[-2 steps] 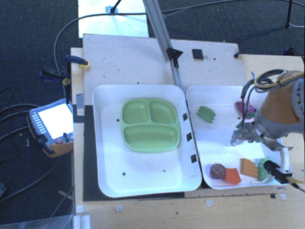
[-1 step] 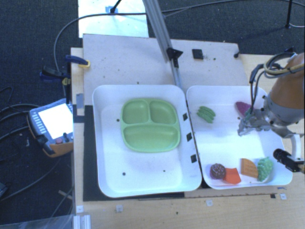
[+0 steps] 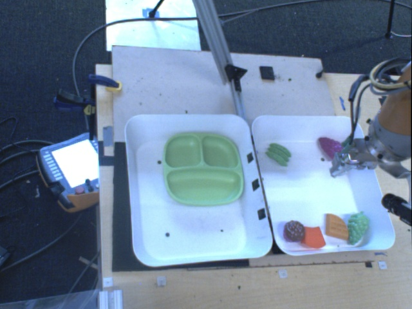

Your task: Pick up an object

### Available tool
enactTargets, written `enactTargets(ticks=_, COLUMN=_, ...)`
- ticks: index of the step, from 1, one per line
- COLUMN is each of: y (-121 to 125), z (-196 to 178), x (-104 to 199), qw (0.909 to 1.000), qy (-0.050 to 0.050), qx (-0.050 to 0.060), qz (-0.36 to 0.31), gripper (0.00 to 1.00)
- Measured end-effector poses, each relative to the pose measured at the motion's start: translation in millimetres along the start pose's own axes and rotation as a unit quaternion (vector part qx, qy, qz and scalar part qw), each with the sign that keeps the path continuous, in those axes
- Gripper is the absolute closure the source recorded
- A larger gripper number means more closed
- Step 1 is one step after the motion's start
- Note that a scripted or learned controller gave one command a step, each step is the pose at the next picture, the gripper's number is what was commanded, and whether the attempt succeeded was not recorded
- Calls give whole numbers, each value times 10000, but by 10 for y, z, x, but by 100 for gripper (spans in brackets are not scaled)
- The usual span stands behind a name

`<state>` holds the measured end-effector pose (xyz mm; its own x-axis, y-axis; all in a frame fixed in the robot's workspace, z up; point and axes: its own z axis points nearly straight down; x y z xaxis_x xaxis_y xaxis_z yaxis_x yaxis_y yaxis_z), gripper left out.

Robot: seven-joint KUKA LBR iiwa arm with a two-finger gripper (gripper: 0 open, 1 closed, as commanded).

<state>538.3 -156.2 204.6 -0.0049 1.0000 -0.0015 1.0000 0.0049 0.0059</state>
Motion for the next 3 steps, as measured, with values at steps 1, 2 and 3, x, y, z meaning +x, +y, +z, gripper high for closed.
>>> enactTargets(ticks=1, y=-2, z=-500, x=91, qw=10000, qy=0, qx=-7, qz=-8, gripper=100)
enactTargets(ticks=2, y=187, z=-545, x=657, qw=10000, qy=15, qx=10, qz=-34, gripper=100)
enactTargets(ticks=3, y=338, z=-379, x=1185, qw=10000, qy=14, qx=21, qz=-28, gripper=100)
